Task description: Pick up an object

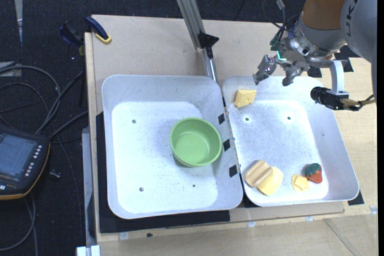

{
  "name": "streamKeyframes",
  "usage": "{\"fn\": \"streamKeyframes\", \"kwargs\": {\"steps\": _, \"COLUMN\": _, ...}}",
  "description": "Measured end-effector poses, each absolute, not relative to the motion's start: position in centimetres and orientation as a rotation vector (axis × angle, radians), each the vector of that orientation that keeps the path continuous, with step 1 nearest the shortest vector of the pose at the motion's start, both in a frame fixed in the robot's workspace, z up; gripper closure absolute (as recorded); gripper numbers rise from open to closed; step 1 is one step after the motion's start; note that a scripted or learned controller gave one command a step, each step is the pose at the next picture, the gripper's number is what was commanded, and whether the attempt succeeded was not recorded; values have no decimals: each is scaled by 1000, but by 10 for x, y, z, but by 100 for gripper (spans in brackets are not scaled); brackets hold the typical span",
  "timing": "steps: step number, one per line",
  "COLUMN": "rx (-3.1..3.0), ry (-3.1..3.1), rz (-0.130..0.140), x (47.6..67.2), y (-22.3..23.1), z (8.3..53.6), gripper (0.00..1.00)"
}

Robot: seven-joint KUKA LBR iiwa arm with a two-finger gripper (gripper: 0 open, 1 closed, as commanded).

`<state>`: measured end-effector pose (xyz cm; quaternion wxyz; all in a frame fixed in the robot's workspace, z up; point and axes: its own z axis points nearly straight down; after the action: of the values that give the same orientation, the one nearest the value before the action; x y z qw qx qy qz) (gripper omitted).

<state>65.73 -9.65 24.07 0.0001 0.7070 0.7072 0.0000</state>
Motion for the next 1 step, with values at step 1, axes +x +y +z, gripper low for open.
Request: {"fn": "streamKeyframes", "kwargs": {"steps": 1, "rx": 2221, "ry": 2222, "rz": 0, "x": 657, "y": -96, "z": 241, "gripper": 0}}
